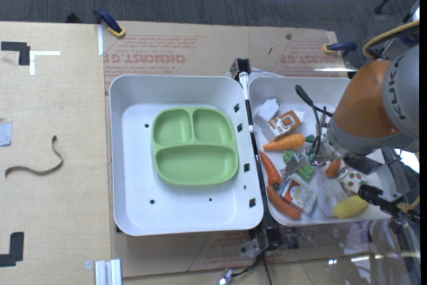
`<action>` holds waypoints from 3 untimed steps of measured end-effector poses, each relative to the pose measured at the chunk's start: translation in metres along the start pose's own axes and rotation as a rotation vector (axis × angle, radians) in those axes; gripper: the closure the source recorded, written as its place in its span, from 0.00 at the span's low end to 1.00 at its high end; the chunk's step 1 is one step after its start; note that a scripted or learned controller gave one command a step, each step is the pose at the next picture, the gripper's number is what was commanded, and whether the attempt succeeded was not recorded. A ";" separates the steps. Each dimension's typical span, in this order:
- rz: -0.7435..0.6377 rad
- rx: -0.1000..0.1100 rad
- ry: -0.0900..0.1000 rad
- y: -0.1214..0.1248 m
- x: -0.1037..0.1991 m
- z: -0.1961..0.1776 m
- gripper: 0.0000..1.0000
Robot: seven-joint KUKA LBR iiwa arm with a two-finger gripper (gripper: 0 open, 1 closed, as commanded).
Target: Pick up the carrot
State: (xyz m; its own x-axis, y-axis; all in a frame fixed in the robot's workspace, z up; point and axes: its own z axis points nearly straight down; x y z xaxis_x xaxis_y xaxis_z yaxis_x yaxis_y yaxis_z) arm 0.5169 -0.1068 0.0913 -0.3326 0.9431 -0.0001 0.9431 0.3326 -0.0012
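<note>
**Now over the right bin: arm among the toy food**

Down goes the gripper [312, 155] into the right bin [283, 81], and whether its pincer is open or shut I cannot tell. The carrot [285, 141] lies just left of it, beside a small carton [285, 122]. Left of that bin, the other bin [127, 163] holds a green plate [195, 146]. Behind both, cardboard [153, 53] reads CHEMAST, mirrored.
</note>
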 end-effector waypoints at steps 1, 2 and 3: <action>0.026 -0.001 -0.002 0.066 -0.044 -0.001 0.00; 0.102 0.000 -0.003 0.088 -0.014 -0.101 0.00; 0.205 0.001 -0.002 0.071 -0.035 0.000 0.00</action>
